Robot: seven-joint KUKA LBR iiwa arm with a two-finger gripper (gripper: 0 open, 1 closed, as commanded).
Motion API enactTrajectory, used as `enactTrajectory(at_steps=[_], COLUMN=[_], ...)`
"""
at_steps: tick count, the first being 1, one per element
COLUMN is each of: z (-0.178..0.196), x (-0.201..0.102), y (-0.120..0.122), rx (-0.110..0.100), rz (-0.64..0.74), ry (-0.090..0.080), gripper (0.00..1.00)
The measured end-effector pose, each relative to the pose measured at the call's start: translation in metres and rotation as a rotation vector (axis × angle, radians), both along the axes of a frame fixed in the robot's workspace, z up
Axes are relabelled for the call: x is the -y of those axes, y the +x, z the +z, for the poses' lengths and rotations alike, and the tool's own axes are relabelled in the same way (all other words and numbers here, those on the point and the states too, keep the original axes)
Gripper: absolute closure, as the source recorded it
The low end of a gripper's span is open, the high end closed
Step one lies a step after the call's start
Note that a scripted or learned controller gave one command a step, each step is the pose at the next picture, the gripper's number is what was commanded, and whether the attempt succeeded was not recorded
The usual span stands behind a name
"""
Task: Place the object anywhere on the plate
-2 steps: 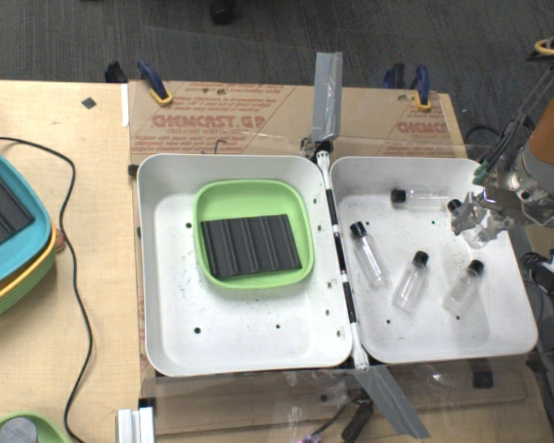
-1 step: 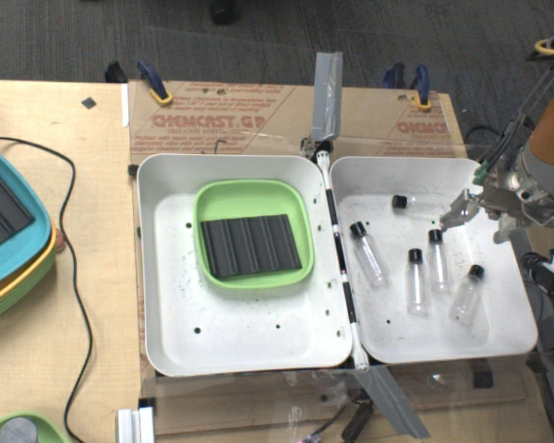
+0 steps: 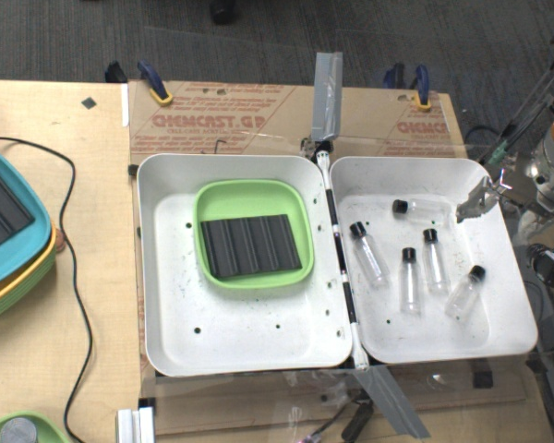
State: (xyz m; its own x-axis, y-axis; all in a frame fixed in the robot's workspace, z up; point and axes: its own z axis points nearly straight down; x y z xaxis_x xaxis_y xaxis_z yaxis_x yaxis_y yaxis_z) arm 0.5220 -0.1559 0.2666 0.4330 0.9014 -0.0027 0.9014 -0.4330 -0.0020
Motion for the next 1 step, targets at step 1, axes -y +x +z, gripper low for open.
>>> enactTrajectory(at_steps=[1], z=[0.0019], x=[0.0278], y=[0.016], rx=[-0.001], rz=[-0.177], ry=[0.0], gripper=[0.0])
